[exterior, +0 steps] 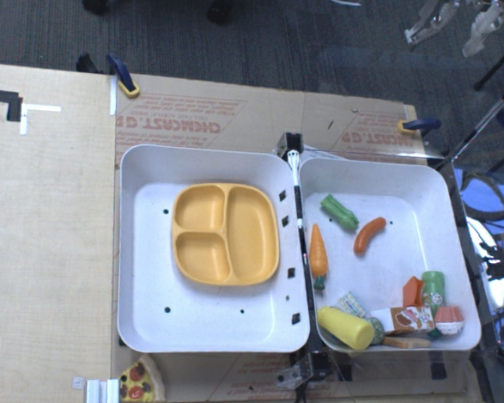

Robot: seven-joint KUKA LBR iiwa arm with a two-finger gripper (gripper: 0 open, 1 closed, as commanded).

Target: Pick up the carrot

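Observation:
The carrot (318,254) is orange with a small green end. It lies lengthwise against the left wall of the right bin (446,201), green end towards the front. My gripper (454,24) hangs at the top right of the camera view, far beyond the bins and well away from the carrot. Its two pale fingers (427,24) are spread apart with nothing between them.
A green vegetable (340,213) and a red-orange sausage (369,235) lie just right of the carrot. A yellow cylinder (346,327), a green bottle (433,288) and small packets (416,321) crowd the right bin's front. The left bin (136,257) holds a yellow divided plate (226,234).

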